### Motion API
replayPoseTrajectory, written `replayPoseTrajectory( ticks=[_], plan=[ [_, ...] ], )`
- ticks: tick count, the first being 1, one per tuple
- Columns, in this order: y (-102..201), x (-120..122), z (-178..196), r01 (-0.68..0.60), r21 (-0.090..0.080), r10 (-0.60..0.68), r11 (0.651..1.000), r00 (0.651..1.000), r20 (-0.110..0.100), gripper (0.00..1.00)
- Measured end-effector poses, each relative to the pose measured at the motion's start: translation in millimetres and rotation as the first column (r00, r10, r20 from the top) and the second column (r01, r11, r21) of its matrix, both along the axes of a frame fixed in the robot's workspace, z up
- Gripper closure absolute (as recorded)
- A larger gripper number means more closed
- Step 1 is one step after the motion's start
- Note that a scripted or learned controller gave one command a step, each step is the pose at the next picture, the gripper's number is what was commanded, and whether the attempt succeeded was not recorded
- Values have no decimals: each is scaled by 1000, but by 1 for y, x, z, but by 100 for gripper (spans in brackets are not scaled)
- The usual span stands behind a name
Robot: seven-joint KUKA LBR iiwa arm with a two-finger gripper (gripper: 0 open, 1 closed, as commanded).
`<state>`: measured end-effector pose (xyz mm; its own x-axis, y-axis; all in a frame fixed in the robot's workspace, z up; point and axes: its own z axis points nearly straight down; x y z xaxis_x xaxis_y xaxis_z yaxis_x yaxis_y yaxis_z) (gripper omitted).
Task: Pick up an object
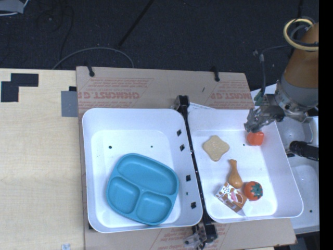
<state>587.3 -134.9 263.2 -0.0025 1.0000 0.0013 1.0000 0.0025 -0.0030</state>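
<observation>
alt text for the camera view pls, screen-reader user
The gripper is low in the right bin, right over a small orange object. Also there: a tan cracker-shaped piece, a toy drumstick, a tomato and a small packet. The left bin holds a blue divided plate.

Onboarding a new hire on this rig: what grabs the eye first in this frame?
The big blue divided plate fills much of the left bin. In the right bin, the gripper sits at the far right corner, directly over a small orange-red object; whether it grips it is unclear. Nearer the camera lie a tan cookie-like piece, a toy drumstick, a red tomato and a small printed packet.
</observation>
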Motion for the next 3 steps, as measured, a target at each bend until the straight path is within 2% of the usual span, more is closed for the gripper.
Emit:
replayPoseTrajectory(
  ticks=[2, 3],
  plan=[
    [104, -8, -31, 1, 0, -1, 1000, 1000, -1, 100],
    [158, -9, -23, -1, 0, 1, 1000, 1000, 1, 100]
  ],
)
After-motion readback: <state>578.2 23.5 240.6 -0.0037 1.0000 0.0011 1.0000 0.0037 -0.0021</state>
